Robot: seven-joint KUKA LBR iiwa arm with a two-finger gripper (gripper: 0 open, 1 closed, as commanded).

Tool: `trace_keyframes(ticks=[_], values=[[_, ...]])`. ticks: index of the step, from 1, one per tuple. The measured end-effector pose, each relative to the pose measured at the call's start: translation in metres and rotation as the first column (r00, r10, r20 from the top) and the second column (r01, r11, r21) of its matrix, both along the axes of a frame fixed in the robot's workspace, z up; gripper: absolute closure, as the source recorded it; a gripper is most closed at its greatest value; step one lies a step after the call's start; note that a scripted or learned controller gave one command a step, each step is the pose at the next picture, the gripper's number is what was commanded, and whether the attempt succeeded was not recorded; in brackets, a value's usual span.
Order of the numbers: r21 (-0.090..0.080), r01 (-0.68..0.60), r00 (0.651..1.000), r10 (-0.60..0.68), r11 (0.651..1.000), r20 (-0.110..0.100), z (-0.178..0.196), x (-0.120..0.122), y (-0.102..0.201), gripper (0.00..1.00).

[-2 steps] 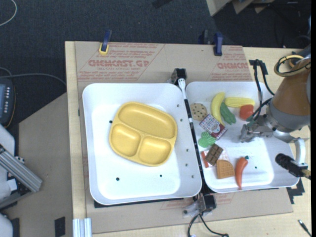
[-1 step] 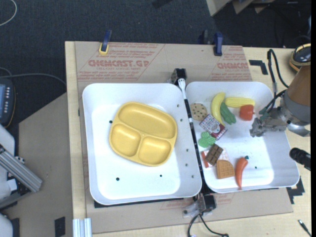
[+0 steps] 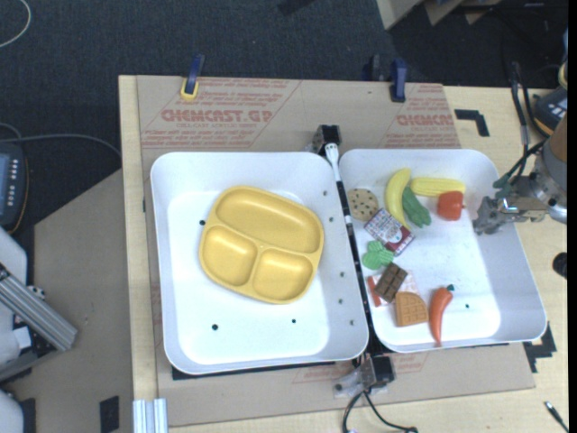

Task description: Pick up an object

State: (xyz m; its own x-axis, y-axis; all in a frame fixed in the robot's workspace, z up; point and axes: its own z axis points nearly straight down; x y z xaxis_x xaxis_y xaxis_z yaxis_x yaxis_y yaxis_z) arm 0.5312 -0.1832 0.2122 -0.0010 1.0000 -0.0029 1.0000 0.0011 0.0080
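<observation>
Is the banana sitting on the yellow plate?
No, the banana lies in the right bin among other toy food, while the yellow plate sits in the left bin.

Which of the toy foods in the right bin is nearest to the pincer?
The red tomato, beside the corn; the other foods lie farther left from the pincer.

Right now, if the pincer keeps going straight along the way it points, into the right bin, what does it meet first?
Probably the red tomato, the nearest toy left of the pincer over the right bin. Height is unclear, so it might pass above it.
</observation>
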Motion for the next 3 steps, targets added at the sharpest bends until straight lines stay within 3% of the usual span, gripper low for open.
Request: trace_keyframes(ticks=[1,3], values=[[0.001,0.000,1.000,0.000,1.000,-0.004,0.014,0.001,0.000,1.00],[0.004,-0.005,1.000,0.005,1.000,-0.005,0.023,0.035,0.093,1.00]])
